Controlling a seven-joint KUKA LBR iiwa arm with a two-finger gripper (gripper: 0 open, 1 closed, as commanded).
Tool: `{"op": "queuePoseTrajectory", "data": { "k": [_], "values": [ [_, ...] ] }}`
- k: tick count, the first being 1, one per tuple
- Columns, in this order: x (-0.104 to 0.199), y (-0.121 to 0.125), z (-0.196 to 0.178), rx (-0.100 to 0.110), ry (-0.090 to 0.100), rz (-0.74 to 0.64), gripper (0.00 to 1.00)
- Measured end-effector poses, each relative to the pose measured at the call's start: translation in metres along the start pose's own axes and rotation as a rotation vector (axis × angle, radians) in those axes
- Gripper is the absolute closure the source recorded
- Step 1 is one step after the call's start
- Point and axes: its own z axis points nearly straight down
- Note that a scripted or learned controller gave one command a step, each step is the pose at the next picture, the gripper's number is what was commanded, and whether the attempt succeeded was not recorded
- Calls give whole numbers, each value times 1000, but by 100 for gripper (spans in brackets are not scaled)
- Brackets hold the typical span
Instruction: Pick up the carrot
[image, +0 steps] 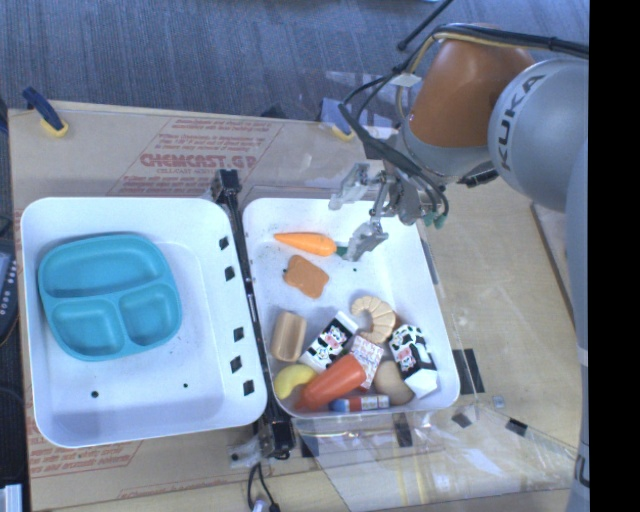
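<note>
The orange carrot (305, 242) lies on its side near the back of the right bin (425, 280), its green end pointing right. My gripper (356, 217) hangs just right of that green end, over the bin's back right part. Its two fingers (366, 241) stand apart, open, and nothing is between them. One fingertip is close to the carrot's green end; I cannot tell whether it touches.
An orange-brown piece (306, 276) lies just in front of the carrot. Several toy foods, with milk cartons (410, 355) and a red pepper (335, 382), crowd the bin's front. The left bin (200, 390) holds a blue divided tray (105, 292).
</note>
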Motion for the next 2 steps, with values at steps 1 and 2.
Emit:
{"op": "queuePoseTrajectory", "data": {
  "k": [1, 2],
  "values": [
    [-10, 18, 128, -4, 2, 81, 0],
    [34, 43, 126, -2, 4, 429, 0]
  ]
}}
